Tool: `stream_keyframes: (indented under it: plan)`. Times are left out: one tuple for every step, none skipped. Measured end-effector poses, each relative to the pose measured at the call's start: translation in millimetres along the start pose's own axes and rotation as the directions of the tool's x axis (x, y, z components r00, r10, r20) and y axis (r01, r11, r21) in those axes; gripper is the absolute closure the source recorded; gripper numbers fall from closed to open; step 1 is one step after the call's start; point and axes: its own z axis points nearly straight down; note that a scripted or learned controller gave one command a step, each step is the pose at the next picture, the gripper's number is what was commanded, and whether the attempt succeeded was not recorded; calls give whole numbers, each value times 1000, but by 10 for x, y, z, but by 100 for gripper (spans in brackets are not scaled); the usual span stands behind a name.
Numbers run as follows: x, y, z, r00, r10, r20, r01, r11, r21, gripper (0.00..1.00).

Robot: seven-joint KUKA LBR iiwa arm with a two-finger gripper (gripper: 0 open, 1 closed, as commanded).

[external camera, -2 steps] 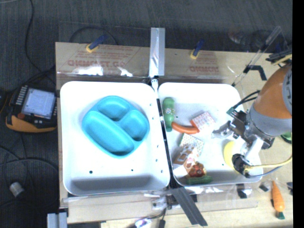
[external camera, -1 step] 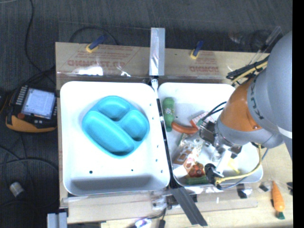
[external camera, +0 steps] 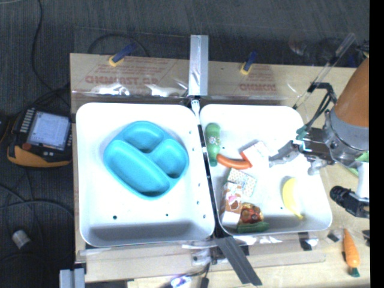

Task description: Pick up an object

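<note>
The right bin [external camera: 270,114] holds several items. A green cucumber [external camera: 212,138] lies by the divider, with an orange carrot-like piece [external camera: 230,160] beside it. A small white and red box [external camera: 255,152] sits next to that. Below lie a patterned carton [external camera: 240,186] and a colourful snack packet [external camera: 245,213]. A yellow banana [external camera: 291,197] rests at the lower right. My gripper [external camera: 287,154] hangs over the right bin's right half, just right of the white and red box and above the banana. Nothing shows in its grasp.
The left bin [external camera: 96,221] carries a blue divided plate [external camera: 146,158]. A small orange carrot [external camera: 351,252] lies on the bench outside the right bin's lower right corner. The grey arm with its orange band [external camera: 359,98] comes in over the right rim.
</note>
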Motion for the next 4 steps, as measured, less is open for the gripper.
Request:
stream_keyframes:
  plan:
    - [-648, 516, 993, 1000, -9, 0, 9, 1000, 1, 0]
    - [-703, 280, 1717, 1000, -18, -12, 18, 1000, -2, 0]
    - [-716, 246, 1736, 996, -90, -10, 90, 996, -14, 0]
    - [-729, 240, 1681, 996, -89, -4, 89, 996, -15, 100]
